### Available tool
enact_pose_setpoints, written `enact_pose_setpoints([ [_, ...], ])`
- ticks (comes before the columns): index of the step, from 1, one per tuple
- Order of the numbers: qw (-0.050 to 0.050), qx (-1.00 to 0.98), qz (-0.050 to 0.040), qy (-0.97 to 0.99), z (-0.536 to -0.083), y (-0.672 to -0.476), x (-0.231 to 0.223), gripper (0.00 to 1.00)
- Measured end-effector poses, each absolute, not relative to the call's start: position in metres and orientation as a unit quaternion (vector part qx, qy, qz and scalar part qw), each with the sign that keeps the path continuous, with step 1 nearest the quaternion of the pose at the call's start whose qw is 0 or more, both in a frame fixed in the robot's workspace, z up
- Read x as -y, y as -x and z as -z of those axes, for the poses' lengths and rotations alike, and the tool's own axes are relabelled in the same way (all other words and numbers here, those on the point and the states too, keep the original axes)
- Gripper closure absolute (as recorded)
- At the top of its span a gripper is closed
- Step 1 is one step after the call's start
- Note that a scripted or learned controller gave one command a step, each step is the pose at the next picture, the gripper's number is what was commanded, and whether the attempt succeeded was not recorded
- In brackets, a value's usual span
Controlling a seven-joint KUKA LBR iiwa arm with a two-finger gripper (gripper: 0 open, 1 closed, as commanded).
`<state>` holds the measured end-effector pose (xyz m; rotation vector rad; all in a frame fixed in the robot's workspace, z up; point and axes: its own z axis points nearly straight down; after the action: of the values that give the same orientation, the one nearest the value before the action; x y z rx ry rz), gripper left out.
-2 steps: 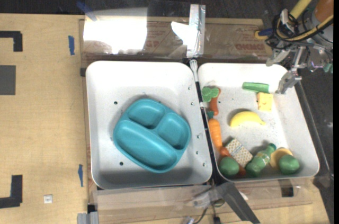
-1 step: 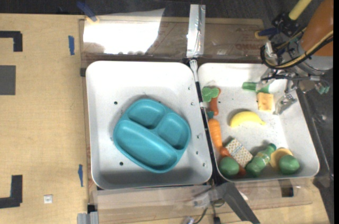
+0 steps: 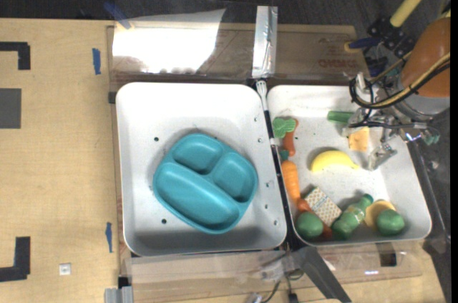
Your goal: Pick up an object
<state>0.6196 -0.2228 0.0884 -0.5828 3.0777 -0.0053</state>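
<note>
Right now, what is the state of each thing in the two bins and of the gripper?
Teal tray: upright, compartments bare, in left bin.
Banana: lying in right bin.
Carrot: lying along the divider.
Gripper: low beside the banana.

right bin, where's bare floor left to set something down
In the right bin, bare floor runs along the back edge left of the tool, and mid-bin between the banana and the front items. The front edge is crowded with toy food, and the carrot lines the left wall.
</note>
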Motion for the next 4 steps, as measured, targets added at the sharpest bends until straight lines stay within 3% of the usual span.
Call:
enact_pose_setpoints([
  [1, 0.006, -0.944, 0.0004, 0.329, -0.090, -0.592, 0.123, 0.00],
  [3, 0.007, -0.882, 0.0037, 0.471, -0.090, -0.575, 0.122, 0.00],
  [4, 0.006, -0.871, 0.0029, 0.491, -0.089, -0.586, 0.155, 0.00],
])
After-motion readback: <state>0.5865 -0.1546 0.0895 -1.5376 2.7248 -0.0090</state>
